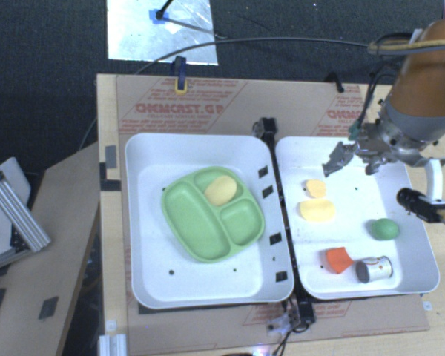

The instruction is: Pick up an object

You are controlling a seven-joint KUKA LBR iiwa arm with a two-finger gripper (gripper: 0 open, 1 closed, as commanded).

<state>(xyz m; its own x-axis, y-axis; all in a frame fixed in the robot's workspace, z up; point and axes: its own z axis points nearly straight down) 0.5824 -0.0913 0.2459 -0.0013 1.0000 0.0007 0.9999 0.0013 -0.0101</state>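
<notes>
The claw (354, 158) hangs above the far part of the right bin (423, 269) with its fingers spread and nothing between them, while every candidate lies nearer: a small yellow piece (315, 189), a larger yellow piece (317, 211) just beside it, an orange block (338, 259), a green ball (385, 229) and a silver can (375, 268) lying on its side. The two yellow pieces sit so close that one finger could land on the wrong one and shove both aside; the ball and can would likely roll off a skewed pinch; a low approach near the bin wall risks a knock
</notes>
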